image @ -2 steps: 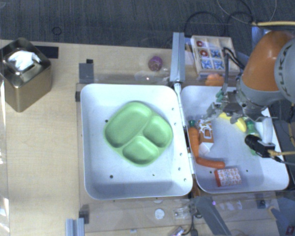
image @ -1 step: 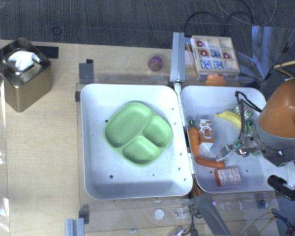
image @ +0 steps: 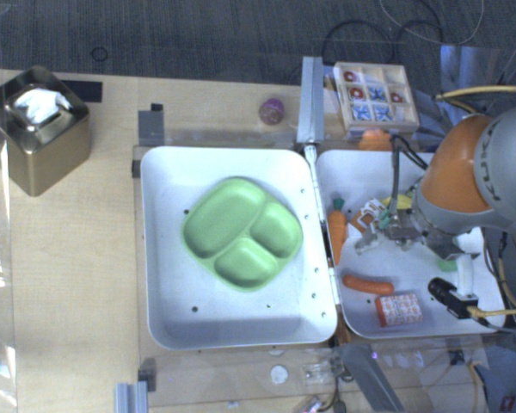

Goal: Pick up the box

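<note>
The tool (image: 368, 233) hovers low in the right bin (image: 361, 166), and whether it's clenched or released I can't tell from here. The box (image: 399, 308) lies near the front wall, just beside a sausage (image: 367, 285). Risk: it's off-target now, and a descent could snag the sausage or carrot (image: 336, 233) instead.

The arm (image: 490, 175) runs off the right edge and covers much of the right bin (image: 357, 317), so the far right corner of that bin and whatever lies under the wrist stay hidden. At the pincer (image: 380, 229) the metal parts blur into the small bright scraps around them, and the finger gap cannot be read. The print on the box (image: 399, 309) is too small to make out.
</note>
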`<state>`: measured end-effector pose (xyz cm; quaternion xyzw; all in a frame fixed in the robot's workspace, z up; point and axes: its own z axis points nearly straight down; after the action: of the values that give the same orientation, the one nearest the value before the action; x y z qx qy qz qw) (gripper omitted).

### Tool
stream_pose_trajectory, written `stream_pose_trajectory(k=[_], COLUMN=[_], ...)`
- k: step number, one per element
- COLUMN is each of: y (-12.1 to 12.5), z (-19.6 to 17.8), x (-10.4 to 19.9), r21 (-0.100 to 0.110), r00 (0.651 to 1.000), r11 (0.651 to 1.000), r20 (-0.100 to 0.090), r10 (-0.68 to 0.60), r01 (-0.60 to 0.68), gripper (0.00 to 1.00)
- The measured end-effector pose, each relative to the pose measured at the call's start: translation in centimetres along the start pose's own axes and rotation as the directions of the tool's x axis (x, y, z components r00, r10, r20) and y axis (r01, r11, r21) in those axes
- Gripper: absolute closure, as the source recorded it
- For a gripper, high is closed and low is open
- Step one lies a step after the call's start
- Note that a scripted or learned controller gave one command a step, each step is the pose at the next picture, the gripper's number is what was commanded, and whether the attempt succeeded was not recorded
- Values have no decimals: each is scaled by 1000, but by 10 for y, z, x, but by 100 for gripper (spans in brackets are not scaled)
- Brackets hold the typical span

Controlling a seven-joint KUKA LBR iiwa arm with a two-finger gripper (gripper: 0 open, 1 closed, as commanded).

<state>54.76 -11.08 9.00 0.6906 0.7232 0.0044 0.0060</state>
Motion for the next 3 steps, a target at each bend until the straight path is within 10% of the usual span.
stream_pose_trajectory(k=[2,3], y=[117,101], z=[-11,-3], x=[-19,-6], r21=[37,22], r00=[998,998], r11=[997,998], r20=[-13,3], r10=[-61,66], r01=[61,-66], gripper=[0,0])
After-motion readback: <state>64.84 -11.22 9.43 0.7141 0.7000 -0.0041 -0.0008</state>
